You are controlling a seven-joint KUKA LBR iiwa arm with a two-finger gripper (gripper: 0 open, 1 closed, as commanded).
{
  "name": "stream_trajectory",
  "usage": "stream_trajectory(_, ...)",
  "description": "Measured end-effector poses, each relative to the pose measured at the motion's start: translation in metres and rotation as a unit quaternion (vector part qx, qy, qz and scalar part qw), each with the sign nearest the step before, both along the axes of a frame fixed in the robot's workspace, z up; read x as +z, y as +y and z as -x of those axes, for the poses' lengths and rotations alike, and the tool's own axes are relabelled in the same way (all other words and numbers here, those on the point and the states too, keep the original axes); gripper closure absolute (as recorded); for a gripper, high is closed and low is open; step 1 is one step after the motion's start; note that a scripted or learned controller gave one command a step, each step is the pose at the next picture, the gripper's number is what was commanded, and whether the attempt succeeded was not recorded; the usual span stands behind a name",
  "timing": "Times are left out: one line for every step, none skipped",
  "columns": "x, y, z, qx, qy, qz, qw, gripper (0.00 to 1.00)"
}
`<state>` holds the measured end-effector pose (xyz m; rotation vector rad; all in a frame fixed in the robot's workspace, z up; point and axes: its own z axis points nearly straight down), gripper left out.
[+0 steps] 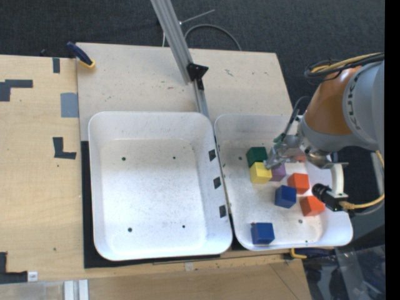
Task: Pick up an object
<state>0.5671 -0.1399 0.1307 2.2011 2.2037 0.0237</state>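
The counter [37, 167] is pale wood with grey and dark tape marks on its left part, and a lighter speckled board lies over it further right. Beyond the counter's far edge the floor [281, 11] is dark. A small blue and yellow object [80, 54] lies at the board's far left corner; what it is cannot be made out. A metal rail [172, 27] slants down from the top edge toward the bins and ends in a black bracket [197, 72].

Taking the left bin [103, 130] as landmark: it is white and speckled and sits on a dark mat. Touching its right wall is the right bin [234, 130], which holds the blocks. Nearest that shared wall, toward the front, is a blue cube [262, 232]. Further right and toward the back sit a green cube [255, 155] and, just in front of it, a yellow cube [260, 173]. A purple block [279, 171] lies just right of the yellow cube, largely hidden under the tool [275, 161]. Right again are another blue cube [285, 196], an orange cube [299, 182] and a second orange cube [310, 205] near the front right.

The tool is down among the green, yellow and purple blocks. Whether it is wide or narrow, or grips anything, I cannot tell: the wrist covers it. The grey and orange arm [337, 111] is cut off by the right edge.
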Motion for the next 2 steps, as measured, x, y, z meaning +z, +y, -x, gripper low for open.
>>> stream_trajectory(0.049, 0.004, -0.010, 0.000, 0.013, -0.0037, 0.9999, 1.00)
stream_trajectory(0.091, 0.003, -0.013, 0.000, 0.013, -0.0036, 0.9999, 1.00)
